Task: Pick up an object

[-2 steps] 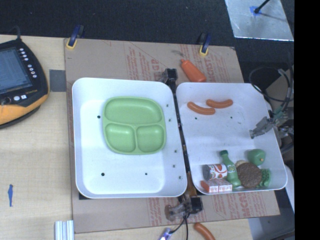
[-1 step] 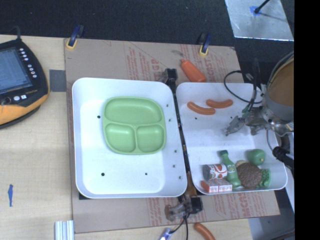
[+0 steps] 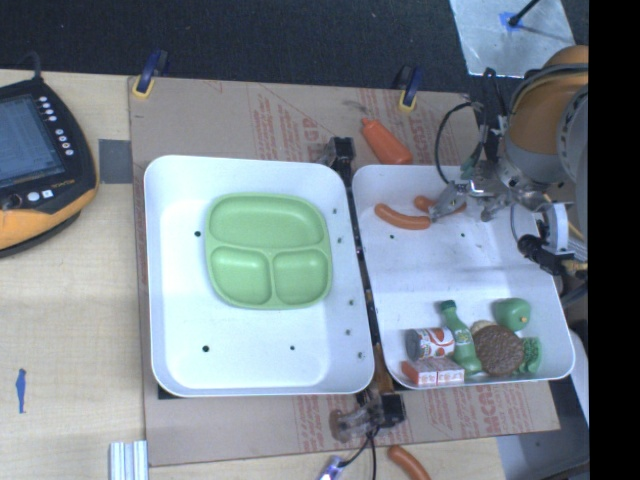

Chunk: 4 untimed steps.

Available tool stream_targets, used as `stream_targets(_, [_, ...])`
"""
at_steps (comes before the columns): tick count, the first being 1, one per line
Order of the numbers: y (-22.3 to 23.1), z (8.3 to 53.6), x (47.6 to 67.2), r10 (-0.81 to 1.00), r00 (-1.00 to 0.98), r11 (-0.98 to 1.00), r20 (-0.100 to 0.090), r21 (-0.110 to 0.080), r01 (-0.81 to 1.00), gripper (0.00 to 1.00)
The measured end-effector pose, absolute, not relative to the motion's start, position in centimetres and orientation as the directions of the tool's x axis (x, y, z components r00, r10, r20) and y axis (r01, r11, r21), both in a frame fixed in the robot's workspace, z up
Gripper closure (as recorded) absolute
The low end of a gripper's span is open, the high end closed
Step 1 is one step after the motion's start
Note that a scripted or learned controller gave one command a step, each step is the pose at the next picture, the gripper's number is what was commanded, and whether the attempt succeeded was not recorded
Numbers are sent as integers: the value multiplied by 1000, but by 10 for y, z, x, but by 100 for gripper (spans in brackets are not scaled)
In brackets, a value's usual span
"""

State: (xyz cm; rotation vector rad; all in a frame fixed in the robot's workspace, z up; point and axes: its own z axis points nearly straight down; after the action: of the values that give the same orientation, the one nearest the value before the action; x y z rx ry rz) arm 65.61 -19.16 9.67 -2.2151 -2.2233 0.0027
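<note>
Pile, near corner of right bin: a small can point(image 3: 432, 344), a green bottle point(image 3: 456, 332), a brown round patty point(image 3: 497, 349), a green pepper-like item point(image 3: 513, 313) and a flat red-and-white packet point(image 3: 438, 375) lie touching one another. Risk: a grasp here would likely catch two items at once or push one against the bin wall.

Right bin point(image 3: 455, 278): the middle of its floor is bare. Risk: none, judged from this view.

Target, sausage point(image 3: 402, 216): it lies flat near the far-left part of the right bin, long axis roughly across the bin, well apart from the pile.

My hand point(image 3: 447, 203): I sit low over the far part of the right bin, just right of the sausage. My fingers appear spread, with nothing between them; the tips are small and partly blurred.

Main risk: I am beside the sausage's end, not over its middle. Closing here would probably pinch the tip, and the rounded skin could squirt out or roll toward the divider.

Cable risk: my wrist cables point(image 3: 462, 133) loop near the far bin wall and could snag.

Left bin point(image 3: 170, 268): holds a green divided plate point(image 3: 268, 249), not in my path.

Far table: an orange carrot-like item point(image 3: 385, 142) lies outside the bins.
</note>
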Motion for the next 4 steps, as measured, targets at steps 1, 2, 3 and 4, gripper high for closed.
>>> stream_targets(1, [-192, 108, 656, 1000, -8, 8, 0, -4, 1000, 100])
stream_targets(2, [-140, 168, 609, 1000, -6, 6, 0, -2, 1000, 100])
stream_targets(3, [-78, 192, 604, 1000, -6, 6, 0, -4, 1000, 100])
stream_targets(4, [-132, 199, 603, 1000, -2, 2, -1, -2, 1000, 100])
